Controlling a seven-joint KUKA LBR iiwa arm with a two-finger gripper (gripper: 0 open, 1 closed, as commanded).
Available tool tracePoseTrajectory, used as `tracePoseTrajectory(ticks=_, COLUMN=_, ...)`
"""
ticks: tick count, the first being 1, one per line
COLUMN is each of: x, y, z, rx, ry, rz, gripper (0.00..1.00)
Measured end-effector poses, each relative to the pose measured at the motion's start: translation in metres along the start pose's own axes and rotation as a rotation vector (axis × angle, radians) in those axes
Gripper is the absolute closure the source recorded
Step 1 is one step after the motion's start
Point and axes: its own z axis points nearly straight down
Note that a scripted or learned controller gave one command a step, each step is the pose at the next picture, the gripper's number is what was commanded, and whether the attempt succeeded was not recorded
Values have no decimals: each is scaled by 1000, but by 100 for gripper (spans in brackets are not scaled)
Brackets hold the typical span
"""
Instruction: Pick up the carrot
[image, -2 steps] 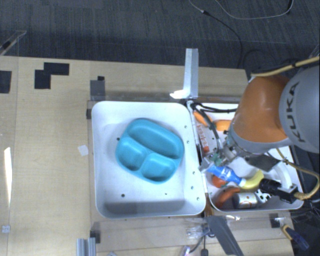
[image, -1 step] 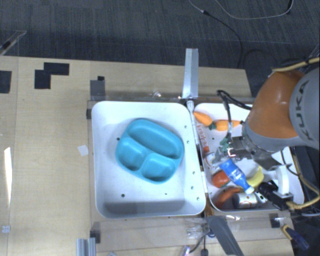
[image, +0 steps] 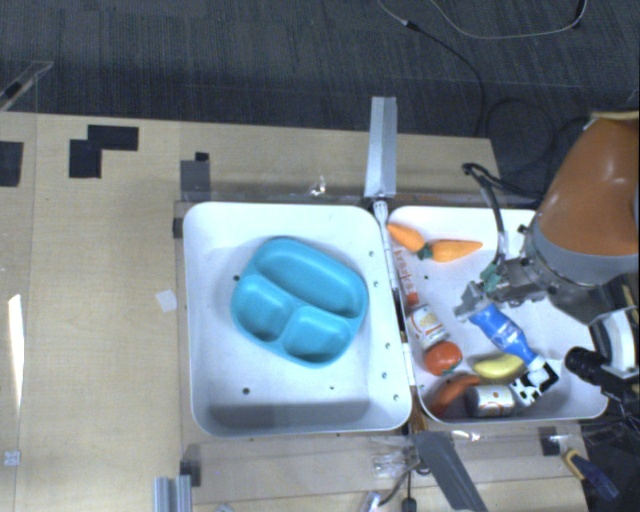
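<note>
Nearest the camera, along the front wall of the right bin (image: 590, 408), lies a cluster: a small can (image: 493, 401) on its side, a dark red-brown item (image: 452, 389) just left of it, a black-and-white piece (image: 540, 380) to its right, and a yellow banana (image: 497, 368) just behind. A red tomato-like ball (image: 441, 356) sits left of the banana, with a small labelled jar (image: 427, 323) behind it by the dividing wall. A blue-and-white bottle (image: 501, 333) lies slanted mid-bin, directly below the gripper (image: 488, 289); whether its fingers are apart or together cannot be told. The left bin (image: 215, 400) holds a blue divided plate (image: 298, 300). Farthest back in the right bin, the carrot (image: 456, 250) lies flat near the rear wall, green end leftward, just beside an orange piece (image: 405, 237), well apart from the gripper.
</note>
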Motion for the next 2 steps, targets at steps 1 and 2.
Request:
tracePoseTrajectory(ticks=1, x=-34, y=93, z=74, rx=4, ry=0, rz=328, gripper=100)
tracePoseTrajectory(ticks=2, x=-28, y=131, z=82, rx=4, ry=-1, rz=669, gripper=100)
